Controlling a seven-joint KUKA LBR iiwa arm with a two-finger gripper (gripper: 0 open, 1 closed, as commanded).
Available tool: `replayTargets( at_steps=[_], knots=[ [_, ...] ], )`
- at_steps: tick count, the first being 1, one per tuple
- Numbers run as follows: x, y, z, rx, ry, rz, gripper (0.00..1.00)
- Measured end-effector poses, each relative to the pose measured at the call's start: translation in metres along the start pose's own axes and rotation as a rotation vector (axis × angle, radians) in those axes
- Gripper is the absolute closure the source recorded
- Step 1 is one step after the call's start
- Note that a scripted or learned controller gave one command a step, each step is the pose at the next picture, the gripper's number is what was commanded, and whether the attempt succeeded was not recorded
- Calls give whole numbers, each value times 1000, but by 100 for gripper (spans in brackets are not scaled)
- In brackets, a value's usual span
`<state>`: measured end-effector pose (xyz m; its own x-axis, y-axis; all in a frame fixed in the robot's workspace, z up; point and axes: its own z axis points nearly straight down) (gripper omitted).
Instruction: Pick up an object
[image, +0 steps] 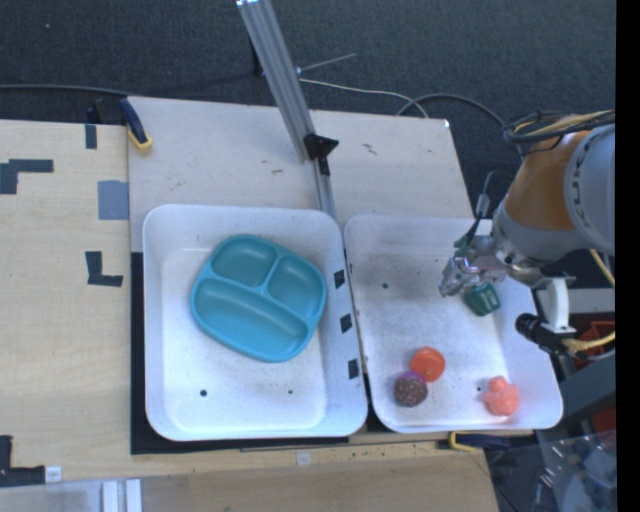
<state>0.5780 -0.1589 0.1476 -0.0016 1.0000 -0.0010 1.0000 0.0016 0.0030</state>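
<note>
My gripper (460, 277) hangs over the upper right part of the right bin (400, 250). A small dark green object (484, 299) sits right beside it, on its lower right, touching or nearly touching; whether it is gripped is hidden. Near the bin's front lie an orange ball (428, 363), a brownish speckled ball (410, 390) just below it, and a salmon-pink lump (500, 396) in the front right corner.
The left bin (165, 330) holds a blue divided plate (260, 297), lying tilted in its middle. A grey metal post (285, 80) slants up from between the bins. Bare white floor fills the right bin's left half.
</note>
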Motion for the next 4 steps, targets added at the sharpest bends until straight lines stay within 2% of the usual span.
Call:
replayTargets(
  at_steps=[2, 4],
  knots=[
    [3, -13, -117, -2, 0, 0, 100],
    [96, 6, -113, 5, 2, -4, 100]
  ],
)
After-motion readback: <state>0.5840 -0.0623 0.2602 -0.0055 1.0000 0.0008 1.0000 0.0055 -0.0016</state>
